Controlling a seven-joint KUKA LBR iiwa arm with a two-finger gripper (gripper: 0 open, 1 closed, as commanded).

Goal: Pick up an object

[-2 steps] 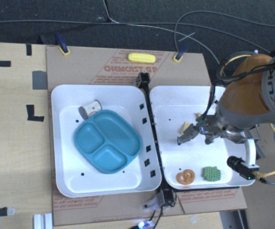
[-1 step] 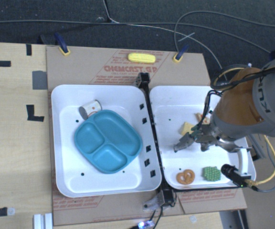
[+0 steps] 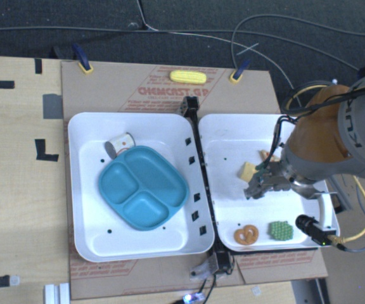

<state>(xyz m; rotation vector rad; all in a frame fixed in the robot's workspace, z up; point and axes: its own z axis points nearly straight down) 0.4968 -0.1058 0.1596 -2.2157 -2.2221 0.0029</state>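
Bench: two white bins [image 3: 81, 170] on cardboard.
Gripper [image 3: 256, 189]: right bin, finger state unclear.
Nearest: yellow piece [image 3: 248, 170], eleven o'clock, just beside.

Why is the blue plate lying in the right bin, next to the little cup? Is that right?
Not quite. The camera view shows the blue plate lying in the left bin, not the right one. The little cup is indeed next to it, at its upper left edge.
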